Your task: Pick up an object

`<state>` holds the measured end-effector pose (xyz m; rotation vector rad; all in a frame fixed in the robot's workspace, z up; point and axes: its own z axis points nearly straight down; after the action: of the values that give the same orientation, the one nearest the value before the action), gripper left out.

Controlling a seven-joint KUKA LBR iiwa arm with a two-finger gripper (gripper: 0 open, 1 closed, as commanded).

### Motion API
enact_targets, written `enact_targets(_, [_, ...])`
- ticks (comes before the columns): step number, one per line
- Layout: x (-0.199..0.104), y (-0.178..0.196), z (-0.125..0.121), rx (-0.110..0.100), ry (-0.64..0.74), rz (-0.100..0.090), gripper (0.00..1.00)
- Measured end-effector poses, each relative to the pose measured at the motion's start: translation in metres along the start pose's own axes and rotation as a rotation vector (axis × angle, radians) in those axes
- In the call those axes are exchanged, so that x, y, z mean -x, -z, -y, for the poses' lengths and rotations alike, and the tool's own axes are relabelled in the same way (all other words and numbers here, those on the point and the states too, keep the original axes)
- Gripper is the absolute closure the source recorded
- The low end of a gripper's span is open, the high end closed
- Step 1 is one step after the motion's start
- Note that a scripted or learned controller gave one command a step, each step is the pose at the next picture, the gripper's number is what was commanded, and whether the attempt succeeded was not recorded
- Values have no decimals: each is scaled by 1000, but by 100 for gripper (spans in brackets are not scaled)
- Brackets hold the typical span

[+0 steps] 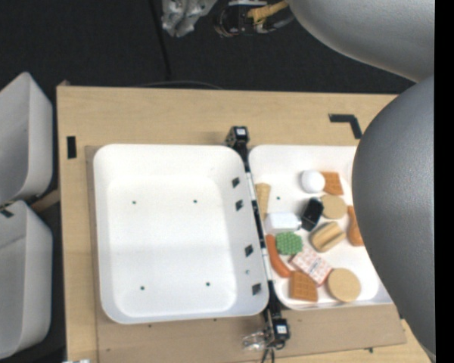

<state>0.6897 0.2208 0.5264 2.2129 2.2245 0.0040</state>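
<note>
From above, the grey arm [397,203] bulks in from the right and covers the right edge of the right bin [287,156]. Whether its tool is apart or together cannot be told. The bin holds toy food: a white ball [312,180], a black block [312,212], a green square [289,243], a red sausage [278,259], a waffle [303,287], a round biscuit [343,284] and a bread roll [327,237], lying close together. The left bin [170,233] sits just beside it.

wooden bench [174,112] – two white bins [166,308] side by side
</note>
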Motion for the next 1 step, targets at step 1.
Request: enact_targets(1, [-1, 4, 35, -4, 3, -2, 100])
